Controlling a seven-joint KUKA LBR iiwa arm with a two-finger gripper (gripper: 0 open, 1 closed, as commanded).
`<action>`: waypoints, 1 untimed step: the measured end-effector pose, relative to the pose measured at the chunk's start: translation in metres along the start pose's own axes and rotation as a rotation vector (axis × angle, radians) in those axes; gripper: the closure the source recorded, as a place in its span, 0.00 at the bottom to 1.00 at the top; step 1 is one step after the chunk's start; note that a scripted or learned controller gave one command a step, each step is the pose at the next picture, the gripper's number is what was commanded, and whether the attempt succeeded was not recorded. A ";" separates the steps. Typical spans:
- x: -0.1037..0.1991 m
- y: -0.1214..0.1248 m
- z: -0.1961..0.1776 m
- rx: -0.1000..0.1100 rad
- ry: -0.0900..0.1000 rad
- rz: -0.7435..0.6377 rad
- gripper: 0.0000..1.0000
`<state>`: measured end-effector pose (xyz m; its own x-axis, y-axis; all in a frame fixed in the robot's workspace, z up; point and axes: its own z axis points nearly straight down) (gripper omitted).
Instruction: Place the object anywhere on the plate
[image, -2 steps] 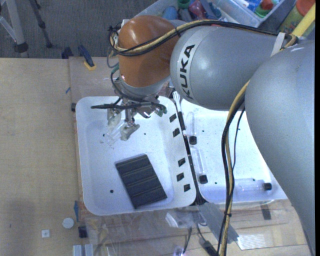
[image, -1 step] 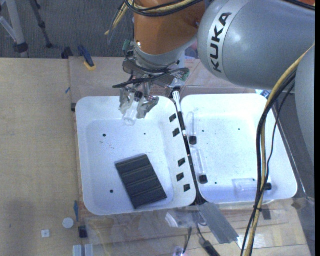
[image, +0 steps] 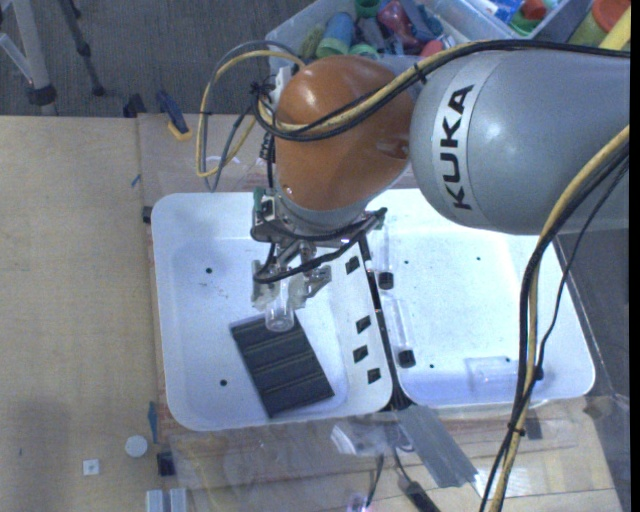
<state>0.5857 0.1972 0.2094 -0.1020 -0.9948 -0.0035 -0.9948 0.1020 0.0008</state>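
A dark grey ridged rectangular plate (image: 284, 370) lies tilted in the front part of the left white bin (image: 190, 300). My gripper (image: 279, 300) hangs from the orange wrist just above the plate's far edge. A small clear, glassy object (image: 278, 320) shows right at the gripper's tip, over the plate's far edge. I cannot tell whether it is gripped or resting on the plate.
The right bin (image: 480, 280) holds a pale translucent piece (image: 488, 370) near its front. A white flap with black clips (image: 365, 320) runs along the divider between the bins. A crate of coloured toys (image: 380, 25) stands behind the bench. Yellow and black cables loop around the arm.
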 end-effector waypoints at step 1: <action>0.000 0.000 0.000 0.000 0.000 0.000 0.00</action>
<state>0.5859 0.1971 0.2096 -0.1022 -0.9948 -0.0038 -0.9948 0.1022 0.0006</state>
